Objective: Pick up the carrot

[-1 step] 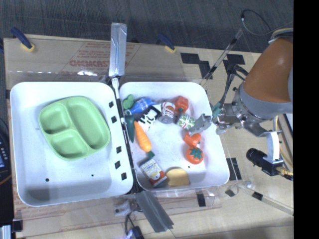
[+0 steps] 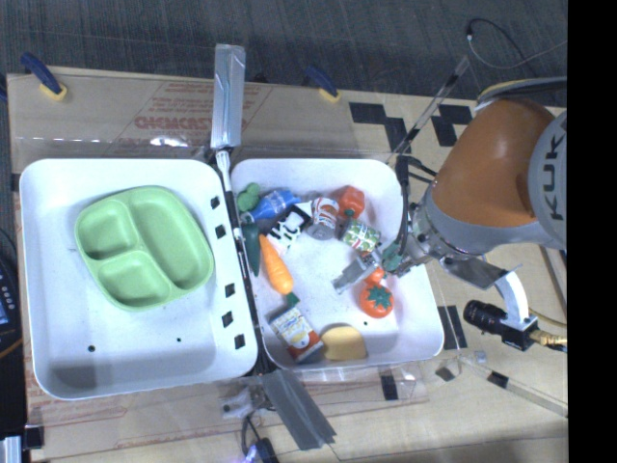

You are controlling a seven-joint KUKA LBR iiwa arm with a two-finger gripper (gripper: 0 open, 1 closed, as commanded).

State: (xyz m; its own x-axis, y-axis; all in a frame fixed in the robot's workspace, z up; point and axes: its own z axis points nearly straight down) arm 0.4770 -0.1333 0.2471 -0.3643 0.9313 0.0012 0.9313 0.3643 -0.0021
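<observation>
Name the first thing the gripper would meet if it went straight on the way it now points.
Probably the white floor of the right bin: the gripper points down-left. Beyond lies the carrot; depth is unclear.

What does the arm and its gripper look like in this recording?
The arm is grey with a broad, rounded orange band above the wrist and part of the KUKA lettering on its side. Thin dark cables loop behind it. The gripper is small, grey and metallic; a black cylindrical fitting sits nearby.

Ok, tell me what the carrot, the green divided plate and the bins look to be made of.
Carrot: probably moulded plastic, a toy; uniform orange, smooth, slight sheen.
Green divided plate: likely plastic, matte; single pale green colour, rounded moulded compartments.
Bins: seemingly thin white plastic, semi-gloss; soft rounded corners and rims, light reflections along the walls.
</observation>
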